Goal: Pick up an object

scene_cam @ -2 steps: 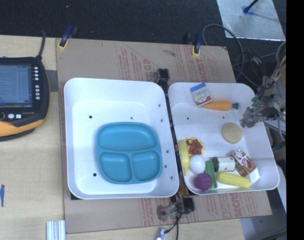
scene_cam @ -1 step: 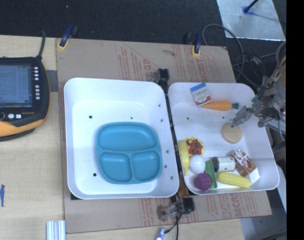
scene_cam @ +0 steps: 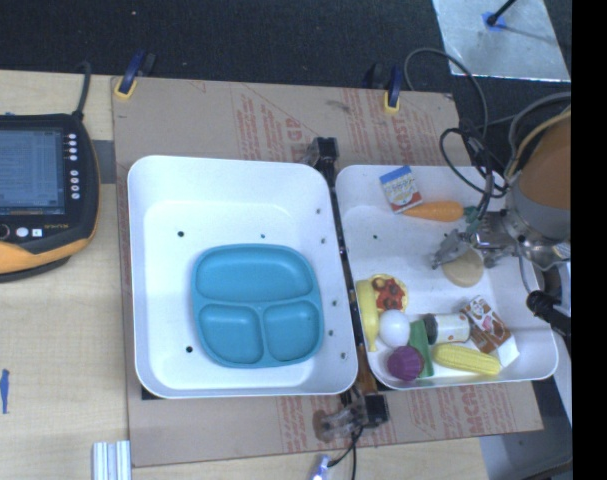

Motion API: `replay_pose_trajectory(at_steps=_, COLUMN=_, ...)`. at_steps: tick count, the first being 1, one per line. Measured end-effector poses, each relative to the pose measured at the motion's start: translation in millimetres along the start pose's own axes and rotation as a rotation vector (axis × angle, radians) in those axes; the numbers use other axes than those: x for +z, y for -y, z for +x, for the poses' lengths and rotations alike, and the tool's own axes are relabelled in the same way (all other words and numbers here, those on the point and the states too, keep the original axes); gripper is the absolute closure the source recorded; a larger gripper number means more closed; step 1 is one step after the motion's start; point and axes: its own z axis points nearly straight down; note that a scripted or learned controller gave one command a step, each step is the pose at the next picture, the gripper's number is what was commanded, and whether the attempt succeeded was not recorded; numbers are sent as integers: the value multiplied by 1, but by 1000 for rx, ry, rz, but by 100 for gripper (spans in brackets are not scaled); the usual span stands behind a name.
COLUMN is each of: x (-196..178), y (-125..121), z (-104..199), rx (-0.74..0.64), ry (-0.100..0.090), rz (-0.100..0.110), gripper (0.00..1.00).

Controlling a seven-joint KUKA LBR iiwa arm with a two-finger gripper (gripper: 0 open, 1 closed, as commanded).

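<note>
Arm (scene_cam: 545, 168) cut off at right edge, hand (scene_cam: 463, 248) fingers perhaps over tan object (scene_cam: 465, 271), grip unclear

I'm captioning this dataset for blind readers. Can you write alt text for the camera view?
A grey metal end effector hangs over a beige round object in the right white bin, among toy foods; the left white bin holds a blue compartment tray.

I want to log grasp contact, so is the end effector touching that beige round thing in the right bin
Cannot tell. In the camera view the end effector overlaps the upper edge of the beige round object in the right bin, but the slanted look-down leaves contact or a height gap unsettled.
</note>
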Motion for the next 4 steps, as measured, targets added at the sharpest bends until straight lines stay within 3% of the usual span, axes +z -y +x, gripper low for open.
replay_pose_trajectory(at_steps=1, x=30, y=-92, z=-2, rx=3, ry=-4, rz=4, gripper=0)
replay_pose_trajectory(at_steps=2, x=30, y=-13, z=-21, rx=2, ry=0, rz=0, gripper=0)
replay_pose_trajectory(at_steps=3, x=19, y=-13, z=-22, rx=-1, ry=1, rz=1, gripper=100)
replay_pose_trajectory(at_steps=4, x=-39, y=42, z=-11, rx=4, ry=-1, rz=-1, gripper=100)
